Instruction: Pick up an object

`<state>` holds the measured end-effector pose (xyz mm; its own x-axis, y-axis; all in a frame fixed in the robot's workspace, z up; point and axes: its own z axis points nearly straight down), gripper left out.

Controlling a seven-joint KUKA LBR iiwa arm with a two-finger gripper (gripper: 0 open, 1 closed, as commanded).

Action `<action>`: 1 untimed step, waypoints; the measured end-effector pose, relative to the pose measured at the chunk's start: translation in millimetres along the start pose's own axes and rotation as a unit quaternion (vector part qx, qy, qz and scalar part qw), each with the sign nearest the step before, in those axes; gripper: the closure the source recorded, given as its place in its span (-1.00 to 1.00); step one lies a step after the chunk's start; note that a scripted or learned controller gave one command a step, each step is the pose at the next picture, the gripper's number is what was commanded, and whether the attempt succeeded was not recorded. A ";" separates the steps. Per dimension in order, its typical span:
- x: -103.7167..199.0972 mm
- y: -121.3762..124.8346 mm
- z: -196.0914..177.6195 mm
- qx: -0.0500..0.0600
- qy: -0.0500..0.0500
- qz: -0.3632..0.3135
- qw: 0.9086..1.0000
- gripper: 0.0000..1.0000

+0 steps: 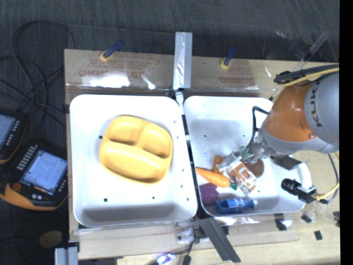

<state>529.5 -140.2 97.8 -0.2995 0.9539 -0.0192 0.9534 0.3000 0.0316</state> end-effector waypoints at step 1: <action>0.6 1.8 -9.9 -0.001 0.002 0.000 1.000 1.00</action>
<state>530.7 -139.0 107.8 -0.3002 0.9537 -0.0161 0.9532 0.3006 0.0330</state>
